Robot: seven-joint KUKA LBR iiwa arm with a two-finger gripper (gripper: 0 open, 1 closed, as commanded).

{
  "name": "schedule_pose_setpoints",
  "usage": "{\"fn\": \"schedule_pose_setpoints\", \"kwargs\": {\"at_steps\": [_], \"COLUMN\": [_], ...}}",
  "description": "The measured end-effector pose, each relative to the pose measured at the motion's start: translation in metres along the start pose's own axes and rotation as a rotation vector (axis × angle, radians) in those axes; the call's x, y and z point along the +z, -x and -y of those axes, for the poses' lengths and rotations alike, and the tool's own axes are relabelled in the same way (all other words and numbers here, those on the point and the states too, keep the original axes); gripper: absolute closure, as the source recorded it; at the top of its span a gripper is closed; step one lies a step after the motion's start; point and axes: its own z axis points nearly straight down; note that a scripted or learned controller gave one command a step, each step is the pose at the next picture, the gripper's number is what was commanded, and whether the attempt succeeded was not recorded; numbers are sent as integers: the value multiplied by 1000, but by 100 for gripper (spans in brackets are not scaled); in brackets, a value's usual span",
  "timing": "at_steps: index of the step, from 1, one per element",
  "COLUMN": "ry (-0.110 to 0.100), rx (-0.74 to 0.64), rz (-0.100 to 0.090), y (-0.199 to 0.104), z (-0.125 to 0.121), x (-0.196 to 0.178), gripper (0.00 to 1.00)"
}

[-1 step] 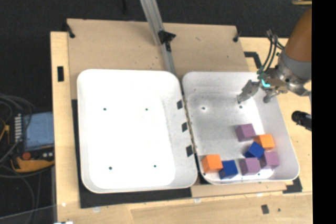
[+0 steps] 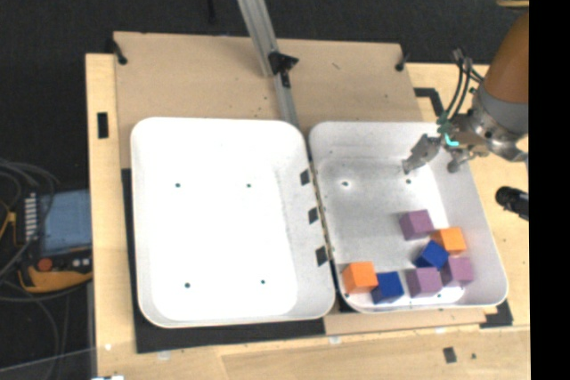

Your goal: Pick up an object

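Orange cube (image 2: 360,276) near front rim, skewed – gripper (image 2: 436,154) above, apart.

Two white bins (image 2: 223,133) on a tan surface (image 2: 249,67). Purple blocks (image 2: 416,223), blue blocks (image 2: 388,287), orange blocks (image 2: 360,276). Grey arm (image 2: 503,107), orange band.

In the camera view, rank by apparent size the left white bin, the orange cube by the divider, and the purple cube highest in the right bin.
1. Left white bin, by far largest.
2. Orange cube by the divider and highest purple cube: they look alike, too close to rank.
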Motion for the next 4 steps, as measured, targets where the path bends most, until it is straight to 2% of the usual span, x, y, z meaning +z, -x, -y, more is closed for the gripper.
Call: {"fn": "schedule_pose_setpoints", "kwargs": {"at_steps": [2, 3, 4], "ry": [-1, 6, 7], "rx": [3, 5, 0], "rz": [1, 2, 0], "y": [-4, -3, -9], "z": [-1, -2, 1], "x": [111, 97, 37], "gripper": [0, 100, 100]}}
